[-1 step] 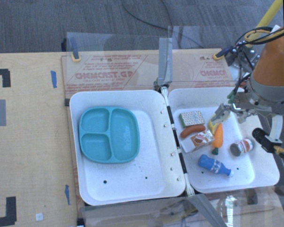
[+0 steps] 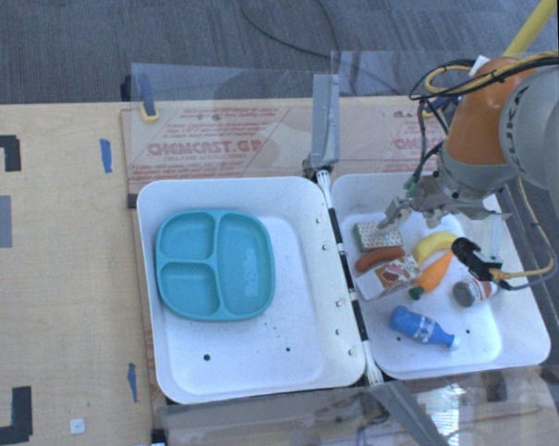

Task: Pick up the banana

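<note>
Yellow banana (image 2: 435, 245) just right of end effector (image 2: 396, 212), its state unclear

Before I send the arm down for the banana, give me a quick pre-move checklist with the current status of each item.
1. Banana in view in the right bin: ok.
2. Banana free of neighbours: not ok, the carrot lies against it.
3. Gripper over the banana: not ok, it sits to the side, above the green sponge.
4. Gripper open: cannot tell.
5. Nothing held already: cannot tell.
6. Blue bottle away from the banana: ok.
</note>
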### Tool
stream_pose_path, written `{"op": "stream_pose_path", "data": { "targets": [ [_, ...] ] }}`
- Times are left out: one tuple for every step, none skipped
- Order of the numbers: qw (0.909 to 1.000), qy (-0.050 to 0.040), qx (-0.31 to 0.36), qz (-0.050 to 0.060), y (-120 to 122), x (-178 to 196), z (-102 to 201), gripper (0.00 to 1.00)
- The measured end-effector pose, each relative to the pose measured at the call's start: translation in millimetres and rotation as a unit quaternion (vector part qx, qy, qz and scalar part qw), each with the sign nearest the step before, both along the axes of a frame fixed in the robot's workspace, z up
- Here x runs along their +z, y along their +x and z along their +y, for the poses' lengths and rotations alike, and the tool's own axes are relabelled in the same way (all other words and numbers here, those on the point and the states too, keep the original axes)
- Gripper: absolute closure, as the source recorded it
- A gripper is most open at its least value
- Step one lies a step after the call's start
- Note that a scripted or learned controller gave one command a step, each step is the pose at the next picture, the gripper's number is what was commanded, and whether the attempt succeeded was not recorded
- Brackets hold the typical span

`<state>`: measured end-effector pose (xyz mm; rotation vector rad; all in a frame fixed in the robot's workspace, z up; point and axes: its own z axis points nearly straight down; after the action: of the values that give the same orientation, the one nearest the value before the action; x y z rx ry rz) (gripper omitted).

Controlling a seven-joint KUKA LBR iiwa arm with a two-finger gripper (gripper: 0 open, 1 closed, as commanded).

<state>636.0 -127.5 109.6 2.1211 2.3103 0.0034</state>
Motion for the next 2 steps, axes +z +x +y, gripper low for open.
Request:
{"op": "stream_pose_path", "data": {
  "targets": [
    [0.9999, 0.0026, -0.008, -0.011, -19, -10, -40, 0.00],
    [0.9964, -0.0005, 0.084, -0.012, -36, -10, -72, 0.00]
  ]
}}
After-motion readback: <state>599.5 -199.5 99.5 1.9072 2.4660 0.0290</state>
